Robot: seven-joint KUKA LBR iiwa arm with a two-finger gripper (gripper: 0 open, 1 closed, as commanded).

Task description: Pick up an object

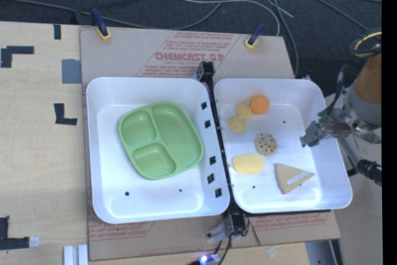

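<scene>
Whether my gripper's (308, 138) fingers are standing apart or together, I cannot tell; it is hanging over the right bin's (332, 192) right wall, gripping nothing. Lying inside that bin are an orange ball (260, 104), two yellow lumps (240, 118), a chocolate-chip cookie (265, 144), a yellow oval piece (248, 164) and a tan wedge (292, 177). I'm seeing a green divided tray (160, 139) sitting in the left bin (102, 195).

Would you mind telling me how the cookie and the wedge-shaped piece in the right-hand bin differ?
The cookie is round with dark specks; the wedge is triangular and plain tan. The wedge looks larger. The cookie sits mid-bin, while the wedge lies nearer the bin's front right corner. Both rest loose on the right bin floor.
</scene>
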